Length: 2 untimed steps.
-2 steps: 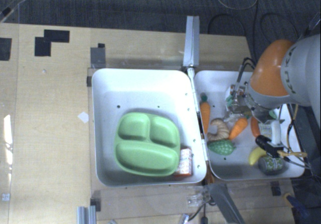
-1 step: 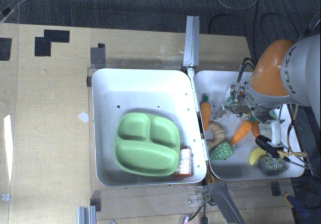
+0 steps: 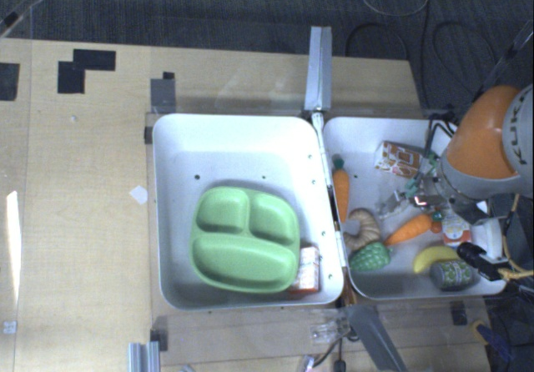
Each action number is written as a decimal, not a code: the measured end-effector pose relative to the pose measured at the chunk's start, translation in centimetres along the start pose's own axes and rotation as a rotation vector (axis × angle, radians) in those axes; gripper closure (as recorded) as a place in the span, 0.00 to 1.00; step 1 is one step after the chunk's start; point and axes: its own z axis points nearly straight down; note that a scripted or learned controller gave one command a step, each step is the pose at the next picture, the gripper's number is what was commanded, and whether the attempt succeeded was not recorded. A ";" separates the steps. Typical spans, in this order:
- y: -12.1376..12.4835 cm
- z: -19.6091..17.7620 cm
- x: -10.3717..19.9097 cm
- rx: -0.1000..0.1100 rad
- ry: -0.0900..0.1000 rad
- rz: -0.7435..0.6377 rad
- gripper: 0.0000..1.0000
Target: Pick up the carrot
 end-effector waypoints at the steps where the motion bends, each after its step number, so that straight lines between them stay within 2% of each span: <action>1: -4.8 -0.1 5.3 -0.007 -0.005 0.201 0.00; 2: -4.5 -1.3 5.5 -0.012 -0.002 0.197 1.00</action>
